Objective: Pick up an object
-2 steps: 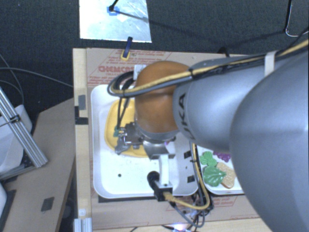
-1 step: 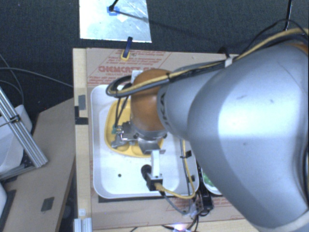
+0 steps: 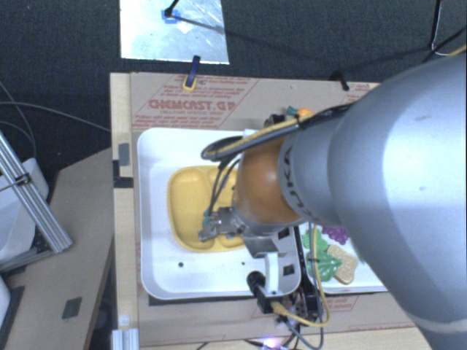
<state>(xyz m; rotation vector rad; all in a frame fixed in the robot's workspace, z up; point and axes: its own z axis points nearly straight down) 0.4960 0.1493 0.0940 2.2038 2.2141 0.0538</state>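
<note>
Glossy rounded yellow dish [image 3: 191, 199] in smooth bin [image 3: 157, 195]

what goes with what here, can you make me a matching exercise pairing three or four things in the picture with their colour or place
Things:
1. yellow dish
2. band above the wrist
3. purple grapes toy
4. shiny sheet

Place or colour:
A. on the dark floor beyond the bench
B. in the left bin, partly under the arm
C. in the right bin, beside a green piece
D. orange

Pairs: 1-B, 2-D, 3-C, 4-A
</note>
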